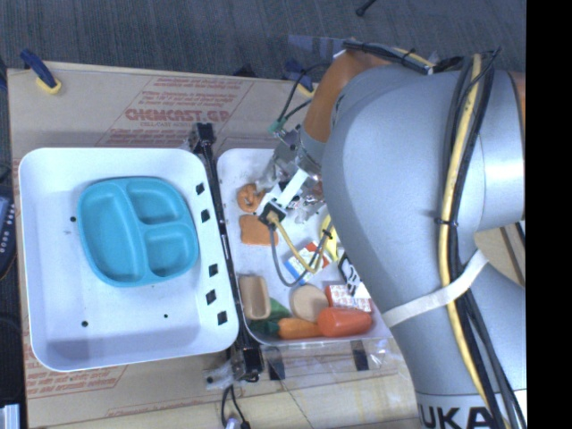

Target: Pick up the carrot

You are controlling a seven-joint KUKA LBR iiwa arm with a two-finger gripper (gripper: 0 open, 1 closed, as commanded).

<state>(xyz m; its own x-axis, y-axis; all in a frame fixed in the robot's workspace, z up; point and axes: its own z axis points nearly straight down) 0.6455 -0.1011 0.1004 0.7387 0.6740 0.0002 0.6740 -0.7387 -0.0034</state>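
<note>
Although the grey arm (420,213) covers much of the right bin (234,164), the carrot (298,328) shows plainly at the bin's near edge, lying flat and roughly crosswise, its thick end just beside a red pepper-like piece (344,322) and a hint of green at its other end. A pale round piece (308,303) sits just behind it, and a tan, bread-like block (255,295) lies close to its left by the bin wall. It looks like a small toy vegetable, so I judge it light, stiff and rather smooth; it may roll or slip out of a loose pinch. The best hold would seem to be across its middle, with the fingers closing on its two long sides, since neighbours crowd both ends. Farther back, an orange lump (256,231) and another small orange piece (247,197) lie among loose bits. Over these hangs the claw (284,193), well apart from the carrot; whether it is open or closed I cannot tell. In the left bin (54,329) rests a blue divided plate (138,231). Beyond both, brown cardboard (170,105) covers the bench.
</note>
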